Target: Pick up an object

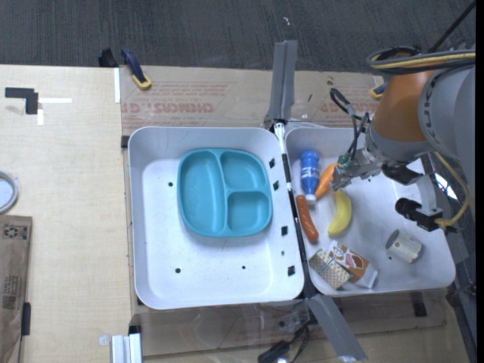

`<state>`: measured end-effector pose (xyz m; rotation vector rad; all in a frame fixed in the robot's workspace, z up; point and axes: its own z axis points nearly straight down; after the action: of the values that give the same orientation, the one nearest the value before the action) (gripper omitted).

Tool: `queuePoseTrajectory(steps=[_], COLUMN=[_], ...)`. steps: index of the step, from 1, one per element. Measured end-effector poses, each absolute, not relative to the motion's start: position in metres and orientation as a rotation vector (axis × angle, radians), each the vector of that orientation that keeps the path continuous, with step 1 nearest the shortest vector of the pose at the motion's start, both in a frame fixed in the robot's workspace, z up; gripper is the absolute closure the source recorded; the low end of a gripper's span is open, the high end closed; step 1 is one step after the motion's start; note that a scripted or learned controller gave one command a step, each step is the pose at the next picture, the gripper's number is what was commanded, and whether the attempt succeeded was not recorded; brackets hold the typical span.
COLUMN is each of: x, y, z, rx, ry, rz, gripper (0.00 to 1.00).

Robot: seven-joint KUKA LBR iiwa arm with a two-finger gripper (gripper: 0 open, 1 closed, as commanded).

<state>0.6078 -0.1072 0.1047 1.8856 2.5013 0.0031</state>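
Note:
The right bin (433, 277) holds several objects. A blue bottle (308, 171) lies near its left wall, with an orange carrot (325, 181) beside it. Below them lie a reddish sausage (307, 218) and a yellow banana (341, 212). A printed carton (342, 267) rests at the front, and a small white cup (404, 246) lies on its side to the right. My gripper (344, 174) is low in this bin, at the carrot's upper right end and just above the banana's tip. Its tip is dark and small against the bin.
The left bin (151, 278) holds a teal divided plate (224, 193). A grey post (284, 82) rises behind the wall between the bins. The arm's orange band (401, 112) and cables hang over the right bin's back right. Tape roll (4, 193) lies on the bench at far left.

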Motion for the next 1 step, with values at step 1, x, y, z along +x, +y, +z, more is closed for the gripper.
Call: queuePoseTrajectory(steps=[1], x=[0.6077], y=[-0.1071], z=[0.1046], rx=[1.886], ry=[2.501], rz=[0.003], gripper=[0.0])
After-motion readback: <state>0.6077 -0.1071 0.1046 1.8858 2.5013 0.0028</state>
